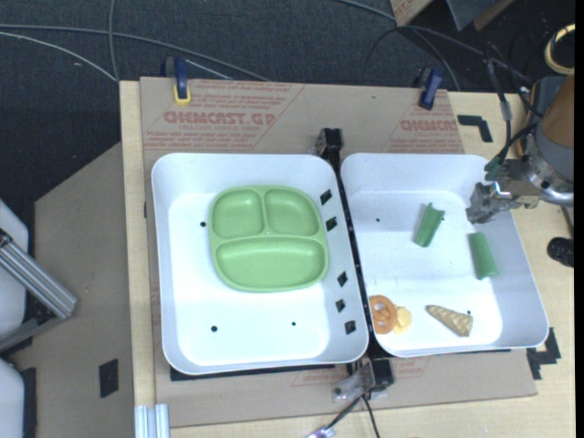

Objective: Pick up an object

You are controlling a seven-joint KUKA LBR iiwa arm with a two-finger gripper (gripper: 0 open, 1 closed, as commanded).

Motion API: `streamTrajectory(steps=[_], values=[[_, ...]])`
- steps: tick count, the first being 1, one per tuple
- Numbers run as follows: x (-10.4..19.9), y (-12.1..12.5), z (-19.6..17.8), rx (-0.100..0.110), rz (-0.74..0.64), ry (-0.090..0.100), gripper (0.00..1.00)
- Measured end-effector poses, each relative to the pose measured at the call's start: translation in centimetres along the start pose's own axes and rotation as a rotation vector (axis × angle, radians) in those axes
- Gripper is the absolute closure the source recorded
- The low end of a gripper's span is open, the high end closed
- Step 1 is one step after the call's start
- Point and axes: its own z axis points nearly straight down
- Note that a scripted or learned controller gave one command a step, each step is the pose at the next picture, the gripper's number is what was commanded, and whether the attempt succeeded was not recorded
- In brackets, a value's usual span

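Green sticks (427, 225) lie in the right bin (520, 272); hand (481, 203) hovers, grip unreadable, above brown board (274, 108).

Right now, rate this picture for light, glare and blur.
Camera view: light is even and soft, with faint shadows under the green plate and inside the bin rims. The white bins are bright but not blown out. The gripper at the right edge is slightly blurred; the small items in the right bin stay sharp.
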Motion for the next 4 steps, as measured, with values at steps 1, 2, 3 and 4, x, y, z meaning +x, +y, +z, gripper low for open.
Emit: streamTrajectory(steps=[1, 2, 3, 4], values=[[5.5, 0.2, 1.1, 0.008, -0.005, 0.005, 1.00], [10.3, 1.6, 0.4, 0.004, -0.005, 0.004, 1.00], [15.3, 1.6, 1.4, 0.009, -0.004, 0.004, 1.00], [21.7, 2.1, 0.9, 0.005, -0.006, 0.004, 1.00]])
